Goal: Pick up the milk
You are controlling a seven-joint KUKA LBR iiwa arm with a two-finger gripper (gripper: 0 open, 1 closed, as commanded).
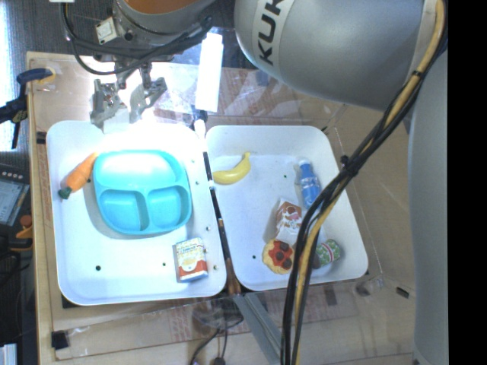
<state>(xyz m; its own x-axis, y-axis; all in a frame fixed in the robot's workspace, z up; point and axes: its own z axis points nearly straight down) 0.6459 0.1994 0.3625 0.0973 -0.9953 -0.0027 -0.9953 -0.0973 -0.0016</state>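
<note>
Milk carton [289,220], lower right of frame, is judged light, stiff-sided, crushable: best taken across flat sides; gripper [128,105], upper left, is seen spread, nothing held.

You are looking down at a slant from one fixed camera above the bench [46,74]. Both white bins [76,272] sit mid-frame. The arm [335,36] looms close, upper right.
</note>
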